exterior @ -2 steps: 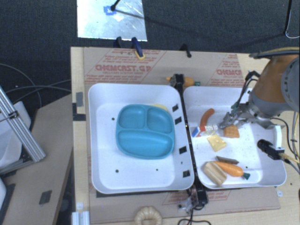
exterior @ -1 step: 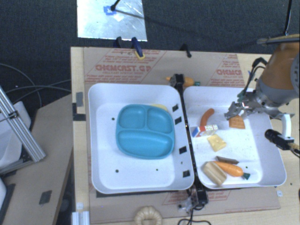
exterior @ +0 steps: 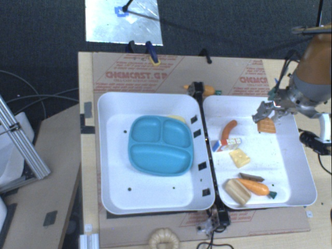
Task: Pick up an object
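Right bin (exterior: 290, 162): waffle piece (exterior: 267, 126) just below the fingers (exterior: 263, 111)

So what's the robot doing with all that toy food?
The arm reaches in over the right bin, its claw just above an orange waffle. A sausage, cheese, carrot and bread lie nearby. The left bin holds a blue plate.

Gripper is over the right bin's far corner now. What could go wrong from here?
1. The gripper hangs right beside the flat orange waffle-like piece; a thing that thin may slip from a pinch.
2. That piece lies near the right white bin rim, so the descent could clip the wall.
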`<action>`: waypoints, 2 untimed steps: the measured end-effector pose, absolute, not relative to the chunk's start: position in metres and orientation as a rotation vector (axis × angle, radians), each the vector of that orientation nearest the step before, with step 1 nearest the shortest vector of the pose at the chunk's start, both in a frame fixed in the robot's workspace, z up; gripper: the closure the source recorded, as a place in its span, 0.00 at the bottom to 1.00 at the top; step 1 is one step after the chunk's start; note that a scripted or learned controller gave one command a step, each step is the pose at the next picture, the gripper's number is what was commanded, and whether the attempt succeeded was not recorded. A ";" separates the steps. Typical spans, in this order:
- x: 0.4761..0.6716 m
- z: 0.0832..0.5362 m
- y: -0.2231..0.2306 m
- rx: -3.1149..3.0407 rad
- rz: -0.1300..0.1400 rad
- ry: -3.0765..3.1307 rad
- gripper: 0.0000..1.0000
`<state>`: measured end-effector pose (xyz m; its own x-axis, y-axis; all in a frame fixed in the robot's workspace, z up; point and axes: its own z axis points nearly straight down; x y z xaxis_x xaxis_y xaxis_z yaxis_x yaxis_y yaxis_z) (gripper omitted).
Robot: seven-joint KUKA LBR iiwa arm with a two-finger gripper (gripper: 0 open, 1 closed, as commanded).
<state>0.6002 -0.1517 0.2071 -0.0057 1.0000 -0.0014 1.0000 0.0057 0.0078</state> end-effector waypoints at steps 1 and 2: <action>0.601 0.226 -0.152 2.212 0.004 2.225 1.00; 0.595 0.231 -0.094 2.210 0.004 2.232 1.00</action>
<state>0.5953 -0.0942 0.2310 -0.0099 0.9999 0.0019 0.9999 0.0099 0.0018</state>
